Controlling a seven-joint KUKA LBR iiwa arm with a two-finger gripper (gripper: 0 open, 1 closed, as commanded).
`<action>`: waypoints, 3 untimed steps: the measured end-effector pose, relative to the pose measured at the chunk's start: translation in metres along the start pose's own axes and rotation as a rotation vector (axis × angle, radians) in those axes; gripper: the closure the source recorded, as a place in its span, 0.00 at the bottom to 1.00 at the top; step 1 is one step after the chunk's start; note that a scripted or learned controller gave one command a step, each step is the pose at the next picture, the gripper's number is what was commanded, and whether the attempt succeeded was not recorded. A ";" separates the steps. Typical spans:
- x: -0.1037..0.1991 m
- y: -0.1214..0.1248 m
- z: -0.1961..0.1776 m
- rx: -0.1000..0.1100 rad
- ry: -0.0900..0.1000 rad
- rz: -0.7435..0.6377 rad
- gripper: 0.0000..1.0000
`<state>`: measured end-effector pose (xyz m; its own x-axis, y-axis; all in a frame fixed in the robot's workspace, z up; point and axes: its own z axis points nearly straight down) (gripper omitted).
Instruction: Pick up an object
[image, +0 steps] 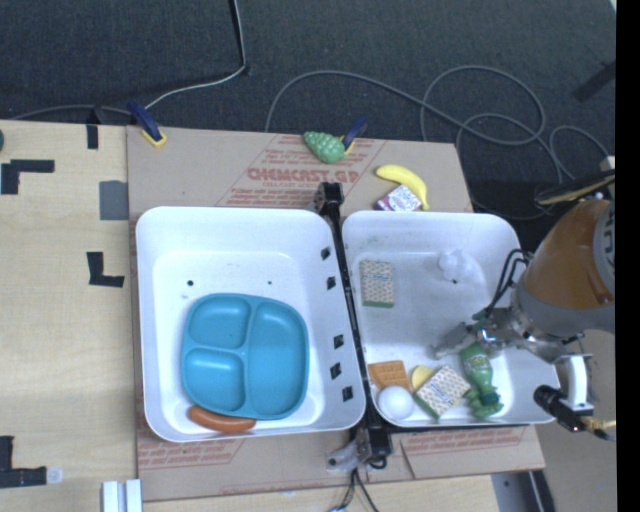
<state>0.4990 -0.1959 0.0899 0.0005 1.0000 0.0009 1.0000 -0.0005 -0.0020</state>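
Camera view from above records two white bins side by side on a cardboard-covered surface (200, 170). The left bin (160, 250) holds a blue divided plate (245, 355); an orange sausage-shaped item (222, 420) lies at the plate's near edge, partly tucked under it.

The right bin (420, 235) holds a small patterned card (377, 282), a pale translucent lump (457, 265) that is hard to identify, a waffle-like cracker (387, 374), a white egg-shaped item (396, 402), a yellow wedge (423, 377), a patterned packet (443, 391) and a green bottle-shaped item (481, 383). The packet overlaps the wedge, so the wedge is partly hidden.

The arm (572, 270) enters from the right and covers the bin's right rim. The tool (470, 342) is seen low in the right bin, just above the green item and near or touching its upper end; contact cannot be confirmed. A grey finger (450, 344) is seen pointing left. Whether the tool is spread or pressed together cannot be told, and nothing is clearly seen between its parts.

Behind the bins, a green item (325, 146), a yellow banana (403, 182) and a small purple-and-white packet (400, 201) are noted on the surface; the packet is partly cut off by the bin rim.
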 end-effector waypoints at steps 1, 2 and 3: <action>0.000 0.001 -0.010 -0.003 -0.002 0.000 1.00; 0.046 0.076 0.003 -0.009 -0.001 -0.003 1.00; 0.125 0.118 -0.095 -0.003 0.000 -0.003 1.00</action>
